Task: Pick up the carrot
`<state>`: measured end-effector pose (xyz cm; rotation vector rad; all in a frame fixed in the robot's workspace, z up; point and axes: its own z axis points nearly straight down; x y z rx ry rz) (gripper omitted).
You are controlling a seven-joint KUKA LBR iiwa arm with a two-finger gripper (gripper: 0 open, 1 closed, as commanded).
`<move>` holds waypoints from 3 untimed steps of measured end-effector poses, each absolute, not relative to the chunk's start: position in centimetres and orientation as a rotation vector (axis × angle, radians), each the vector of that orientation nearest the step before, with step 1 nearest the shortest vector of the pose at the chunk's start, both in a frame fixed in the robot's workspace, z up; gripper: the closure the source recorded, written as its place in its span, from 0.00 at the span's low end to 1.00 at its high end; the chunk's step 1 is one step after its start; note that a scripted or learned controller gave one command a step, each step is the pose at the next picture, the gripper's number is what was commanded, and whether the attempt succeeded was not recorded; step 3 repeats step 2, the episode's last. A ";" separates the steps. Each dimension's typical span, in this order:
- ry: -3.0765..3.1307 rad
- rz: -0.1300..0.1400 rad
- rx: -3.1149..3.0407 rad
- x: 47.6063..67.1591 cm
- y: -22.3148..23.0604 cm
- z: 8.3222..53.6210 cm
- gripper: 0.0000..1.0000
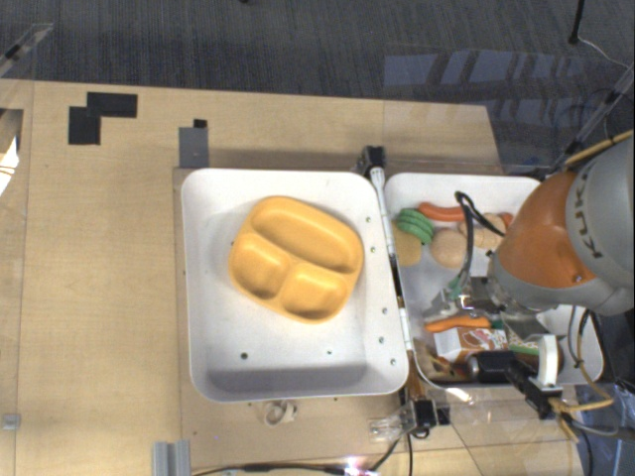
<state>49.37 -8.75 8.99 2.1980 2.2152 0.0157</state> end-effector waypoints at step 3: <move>2.492 0.028 1.868 49.9 -9.6 10.2 1.00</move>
